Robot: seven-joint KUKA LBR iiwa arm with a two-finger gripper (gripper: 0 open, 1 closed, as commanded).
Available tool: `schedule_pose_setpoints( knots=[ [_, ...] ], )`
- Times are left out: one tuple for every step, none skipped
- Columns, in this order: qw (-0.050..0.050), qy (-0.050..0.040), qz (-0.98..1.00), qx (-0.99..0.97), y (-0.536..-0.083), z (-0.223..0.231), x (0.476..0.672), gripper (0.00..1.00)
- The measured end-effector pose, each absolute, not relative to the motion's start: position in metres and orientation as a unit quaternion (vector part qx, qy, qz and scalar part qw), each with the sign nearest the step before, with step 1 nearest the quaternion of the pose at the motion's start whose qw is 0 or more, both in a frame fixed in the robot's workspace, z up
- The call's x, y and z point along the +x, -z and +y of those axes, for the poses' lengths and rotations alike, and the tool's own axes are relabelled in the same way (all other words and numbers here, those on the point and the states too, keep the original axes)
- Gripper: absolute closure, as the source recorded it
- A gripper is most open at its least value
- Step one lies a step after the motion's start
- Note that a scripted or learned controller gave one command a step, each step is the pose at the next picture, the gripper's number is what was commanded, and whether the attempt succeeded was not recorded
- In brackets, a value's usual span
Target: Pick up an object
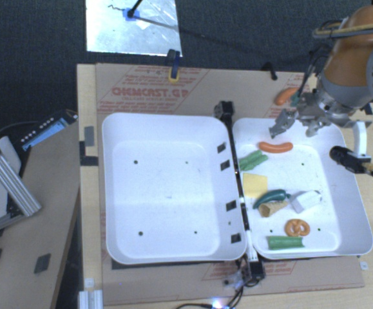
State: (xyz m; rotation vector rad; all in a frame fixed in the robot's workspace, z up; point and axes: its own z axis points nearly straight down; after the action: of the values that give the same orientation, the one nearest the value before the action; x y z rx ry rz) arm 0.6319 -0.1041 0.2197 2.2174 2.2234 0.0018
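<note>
Sausage (277, 147): smooth orange cylinder in right bin (350, 201), below jaws (296, 125).

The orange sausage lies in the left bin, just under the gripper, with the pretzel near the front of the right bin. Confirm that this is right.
Not quite: the orange sausage lies in the right bin, not the left bin. The camera view shows it near that bin's back edge, just below the gripper. The rest holds: the pretzel sits near the front of the right bin.
</note>
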Motion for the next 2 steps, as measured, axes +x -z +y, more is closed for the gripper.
schedule_pose_setpoints(
  knots=[
    [0.002, -0.0019, 0.709, 0.705, -0.231, -0.104, 0.633, 1.0],
    [0.009, -0.0064, 0.709, 0.705, -0.428, -0.109, 0.643, 1.0]
  ],
)
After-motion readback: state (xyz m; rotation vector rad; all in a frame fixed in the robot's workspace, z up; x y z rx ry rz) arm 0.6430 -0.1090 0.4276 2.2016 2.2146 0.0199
